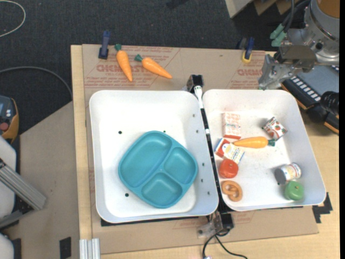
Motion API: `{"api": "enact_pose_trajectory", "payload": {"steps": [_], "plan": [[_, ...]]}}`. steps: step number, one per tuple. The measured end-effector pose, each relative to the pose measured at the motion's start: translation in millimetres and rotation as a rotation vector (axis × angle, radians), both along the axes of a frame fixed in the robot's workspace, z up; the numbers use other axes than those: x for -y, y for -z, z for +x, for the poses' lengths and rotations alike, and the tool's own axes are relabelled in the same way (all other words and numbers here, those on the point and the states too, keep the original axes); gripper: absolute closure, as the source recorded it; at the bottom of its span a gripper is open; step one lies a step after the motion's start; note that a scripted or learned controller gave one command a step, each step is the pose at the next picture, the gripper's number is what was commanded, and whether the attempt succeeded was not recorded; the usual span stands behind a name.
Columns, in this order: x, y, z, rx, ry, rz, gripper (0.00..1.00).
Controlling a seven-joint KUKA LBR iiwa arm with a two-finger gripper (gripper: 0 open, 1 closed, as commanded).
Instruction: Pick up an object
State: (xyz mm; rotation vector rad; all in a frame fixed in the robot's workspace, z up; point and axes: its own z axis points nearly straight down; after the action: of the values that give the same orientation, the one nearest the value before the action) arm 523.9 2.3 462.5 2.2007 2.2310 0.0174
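1. Camera view: gripper (271,75) hovers over the right bin's (307,136) far edge (can't tell its jaw state).
2. Carrot (251,142) lies mid-bin, beside a tomato (228,169) and pretzel (232,189).

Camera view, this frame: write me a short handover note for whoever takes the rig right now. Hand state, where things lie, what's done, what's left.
Hand: above the right bin's far edge, nothing seen between its fingers; open or shut can't be told.
Right bin holds: carrot, two small cartons, small packet, red tomato, pretzel, can, green apple.
Left bin: teal divided plate.
Two more carrots lie on the cardboard behind the bins.
Done: nothing lifted.
Left: pick one object.
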Motion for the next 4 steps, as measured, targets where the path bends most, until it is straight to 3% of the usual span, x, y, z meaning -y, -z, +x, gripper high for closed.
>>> {"api": "enact_pose_trajectory", "payload": {"steps": [1,2,3,4], "plan": [[30,-78,-25,-0.001,0.016,-0.003,1.0],[158,80,-37,-0.029,0.028,-0.003,1.0],[65,-36,-44,0.003,0.003,-0.002,1.0],[163,71,-46,-0.023,0.022,-0.002,1.0]]}}
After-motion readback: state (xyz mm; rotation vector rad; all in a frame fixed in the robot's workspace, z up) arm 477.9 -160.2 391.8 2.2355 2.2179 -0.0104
